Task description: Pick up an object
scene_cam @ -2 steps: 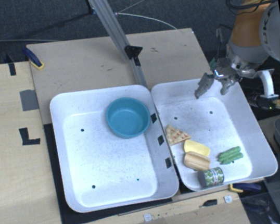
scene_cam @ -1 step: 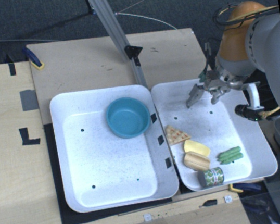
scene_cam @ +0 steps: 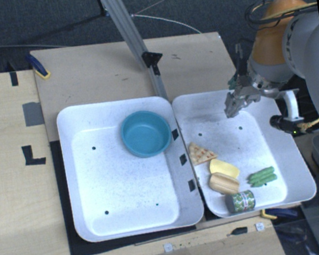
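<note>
Hovering over the right bin's [scene_cam: 281, 134] far end, the hand [scene_cam: 233, 108] grips nothing visible; how far open, I cannot tell. Waffle [scene_cam: 198, 153], cheese [scene_cam: 224, 169], bun [scene_cam: 223, 183], can [scene_cam: 241, 201] and green vegetable [scene_cam: 261, 177] lie near its front.

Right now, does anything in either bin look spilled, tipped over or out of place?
Only the small can stands out: it lies on its side near the front of the right bin, beside the bread roll. The blue bowl sits upright in the left bin. Nothing looks spilled.
</note>
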Motion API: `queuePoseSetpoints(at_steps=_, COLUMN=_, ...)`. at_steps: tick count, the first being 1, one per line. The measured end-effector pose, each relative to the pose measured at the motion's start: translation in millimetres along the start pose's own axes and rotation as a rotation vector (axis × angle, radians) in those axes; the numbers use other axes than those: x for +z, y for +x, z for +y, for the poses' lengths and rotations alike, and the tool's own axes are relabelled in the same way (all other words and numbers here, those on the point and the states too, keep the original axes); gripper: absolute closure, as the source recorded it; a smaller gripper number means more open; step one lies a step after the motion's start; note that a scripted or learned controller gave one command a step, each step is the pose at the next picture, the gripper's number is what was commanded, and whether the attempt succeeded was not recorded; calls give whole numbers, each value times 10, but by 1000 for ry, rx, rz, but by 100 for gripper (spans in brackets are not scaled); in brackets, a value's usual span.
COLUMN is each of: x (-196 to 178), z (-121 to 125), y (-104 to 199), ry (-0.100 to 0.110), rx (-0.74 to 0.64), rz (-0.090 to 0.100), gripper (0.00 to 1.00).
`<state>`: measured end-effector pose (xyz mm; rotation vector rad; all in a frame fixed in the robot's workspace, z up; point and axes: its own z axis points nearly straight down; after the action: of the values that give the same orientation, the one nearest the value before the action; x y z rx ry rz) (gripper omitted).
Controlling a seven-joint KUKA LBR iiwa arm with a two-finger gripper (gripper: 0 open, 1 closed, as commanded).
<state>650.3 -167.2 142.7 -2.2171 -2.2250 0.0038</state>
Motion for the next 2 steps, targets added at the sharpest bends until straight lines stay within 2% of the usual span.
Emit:
queuePoseSetpoints(at_steps=1, x=-630, z=32, y=45, ry=-7, rx=1, rz=0, gripper=100)
queuePoseSetpoints(at_steps=2, x=-1060, z=25, y=39, ry=-6, rx=2, rz=0, gripper=100)
